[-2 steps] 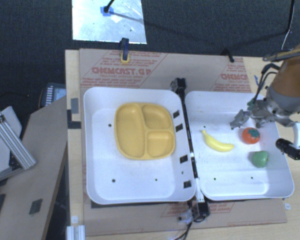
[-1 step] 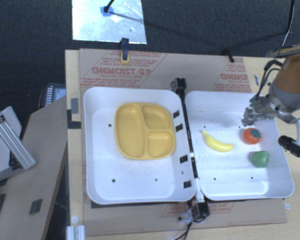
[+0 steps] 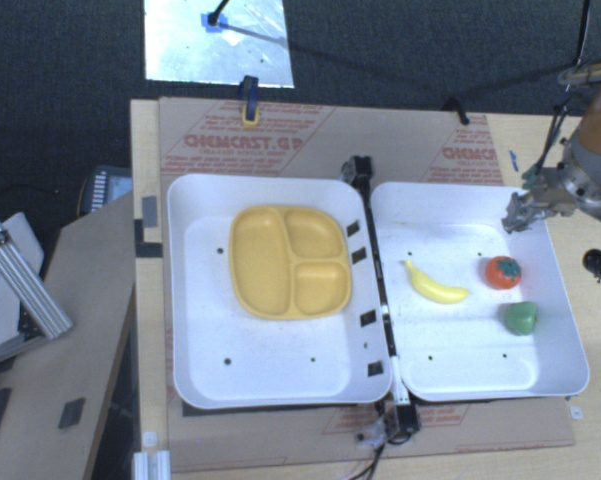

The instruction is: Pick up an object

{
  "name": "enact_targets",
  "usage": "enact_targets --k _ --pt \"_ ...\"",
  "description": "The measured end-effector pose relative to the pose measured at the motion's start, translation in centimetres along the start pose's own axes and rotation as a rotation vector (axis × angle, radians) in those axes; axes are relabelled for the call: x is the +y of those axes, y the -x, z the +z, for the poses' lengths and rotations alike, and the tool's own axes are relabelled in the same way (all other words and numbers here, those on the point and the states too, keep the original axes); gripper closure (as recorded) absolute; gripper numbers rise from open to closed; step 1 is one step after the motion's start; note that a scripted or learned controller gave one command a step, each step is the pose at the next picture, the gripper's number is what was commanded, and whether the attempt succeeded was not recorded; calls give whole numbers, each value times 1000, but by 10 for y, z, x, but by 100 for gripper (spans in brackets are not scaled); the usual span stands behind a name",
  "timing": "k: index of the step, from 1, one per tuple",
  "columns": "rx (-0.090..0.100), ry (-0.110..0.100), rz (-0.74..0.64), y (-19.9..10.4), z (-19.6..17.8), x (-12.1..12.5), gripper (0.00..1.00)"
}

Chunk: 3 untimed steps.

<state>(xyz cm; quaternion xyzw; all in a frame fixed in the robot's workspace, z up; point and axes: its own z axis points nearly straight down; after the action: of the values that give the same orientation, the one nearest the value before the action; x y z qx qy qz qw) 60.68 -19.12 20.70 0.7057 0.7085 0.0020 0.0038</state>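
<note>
In the right bin (image 3: 450, 378) lie a yellow banana (image 3: 435, 285), an orange-red tomato-like fruit (image 3: 502, 272) and a green pepper-like piece (image 3: 521, 317). My gripper (image 3: 520, 212) hangs at the bin's upper right edge, above and a little right of the orange fruit, well apart from all three pieces. Nothing shows between its fingers. The grey arm (image 3: 592, 163) comes in from the right.
The left bin (image 3: 195, 368) bears a yellow divided plate (image 3: 288, 261). A black clip strip (image 3: 372, 288) runs between the two bins. A cardboard sheet (image 3: 280, 138) lies under both bins, and a shiny metal sheet (image 3: 218, 30) lies at the back.
</note>
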Motion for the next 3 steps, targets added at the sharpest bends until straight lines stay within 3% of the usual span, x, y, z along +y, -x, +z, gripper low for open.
enact_targets --k 1,2,3 --pt "0 1 -1 -2 -65 2 100" --pt "1 -3 -2 -2 -90 3 100" --pt "3 -8 -5 -49 -71 1 100"
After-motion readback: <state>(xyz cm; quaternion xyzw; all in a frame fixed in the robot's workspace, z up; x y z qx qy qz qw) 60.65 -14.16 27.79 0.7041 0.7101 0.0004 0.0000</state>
